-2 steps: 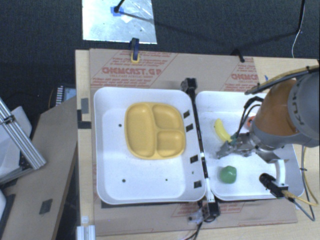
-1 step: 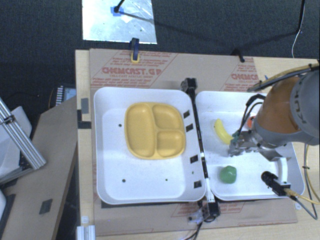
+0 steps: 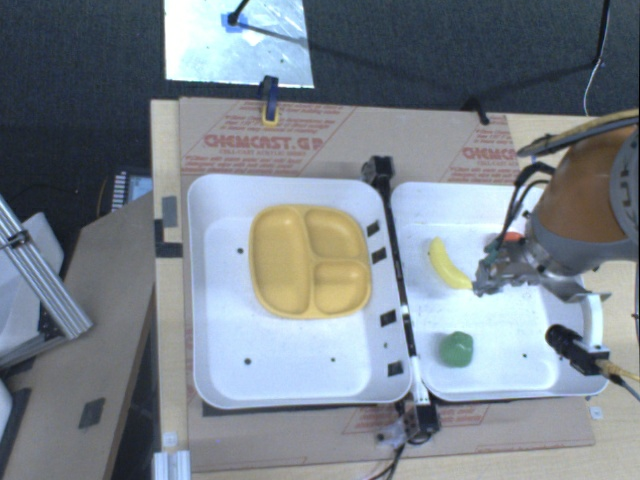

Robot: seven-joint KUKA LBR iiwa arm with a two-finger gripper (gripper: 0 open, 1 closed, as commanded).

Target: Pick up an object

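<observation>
Yellow banana (image 3: 449, 265), green ball (image 3: 457, 349), yellow divided plate (image 3: 308, 260), white bins (image 3: 225, 368), orange-banded grey arm (image 3: 590, 203).

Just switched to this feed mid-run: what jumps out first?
A yellow divided plate sits in the middle of the left bin. In the right bin, the gripper is beside a banana, with a green object lying nearer the front.

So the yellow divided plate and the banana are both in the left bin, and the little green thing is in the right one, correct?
Not quite. The camera view shows the banana in the right bin, not the left. It lies there above the little green thing, beside the gripper. The yellow divided plate is indeed in the left bin.
</observation>
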